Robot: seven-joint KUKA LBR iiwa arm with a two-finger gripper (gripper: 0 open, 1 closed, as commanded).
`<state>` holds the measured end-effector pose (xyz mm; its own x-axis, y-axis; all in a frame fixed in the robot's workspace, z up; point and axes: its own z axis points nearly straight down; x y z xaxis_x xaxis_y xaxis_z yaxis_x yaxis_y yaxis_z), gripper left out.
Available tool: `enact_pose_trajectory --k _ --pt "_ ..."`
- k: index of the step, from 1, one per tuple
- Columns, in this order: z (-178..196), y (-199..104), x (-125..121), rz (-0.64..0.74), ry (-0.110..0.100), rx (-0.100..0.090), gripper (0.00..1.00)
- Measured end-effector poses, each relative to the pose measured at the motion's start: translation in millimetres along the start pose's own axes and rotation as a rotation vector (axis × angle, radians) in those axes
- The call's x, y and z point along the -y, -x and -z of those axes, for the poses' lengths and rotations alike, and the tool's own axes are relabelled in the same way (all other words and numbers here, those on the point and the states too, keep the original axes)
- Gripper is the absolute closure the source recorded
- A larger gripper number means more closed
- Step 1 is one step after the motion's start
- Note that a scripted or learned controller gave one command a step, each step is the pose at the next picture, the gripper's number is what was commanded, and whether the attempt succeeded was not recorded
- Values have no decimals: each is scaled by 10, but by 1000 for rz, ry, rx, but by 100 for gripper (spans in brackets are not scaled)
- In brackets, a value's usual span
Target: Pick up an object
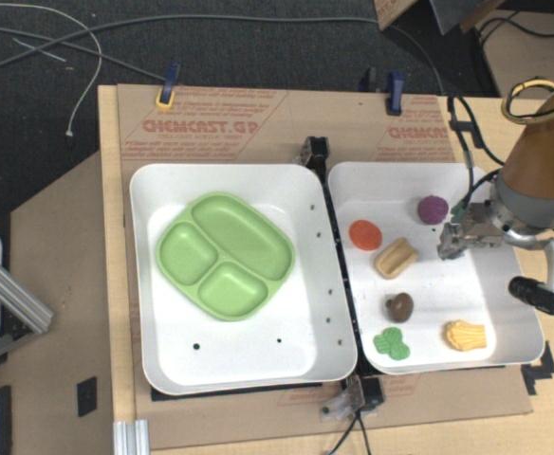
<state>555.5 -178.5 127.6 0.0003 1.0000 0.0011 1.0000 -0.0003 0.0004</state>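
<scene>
Objects: six small toy foods lie in the right bin (505, 349): a round purple ball (433, 209), a smooth orange-red disc (365, 234), a tan bread-like roll (395, 257), a dark brown lump (399, 305), a knobbly green piece (391, 344), a ridged yellow piece (466, 335).
Gripper (451, 240): metallic, low over the right bin, just right of the roll and below the ball; cannot tell how it is set.
Left bin (163, 349): glossy white, holding a matte green three-compartment plate (225, 255).
Bench (125, 131): brown cardboard with red print.
</scene>
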Motion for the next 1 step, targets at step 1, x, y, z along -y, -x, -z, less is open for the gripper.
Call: enact_pose_trajectory --k 1 --pt "432 -6 -12 1 4 2 100"
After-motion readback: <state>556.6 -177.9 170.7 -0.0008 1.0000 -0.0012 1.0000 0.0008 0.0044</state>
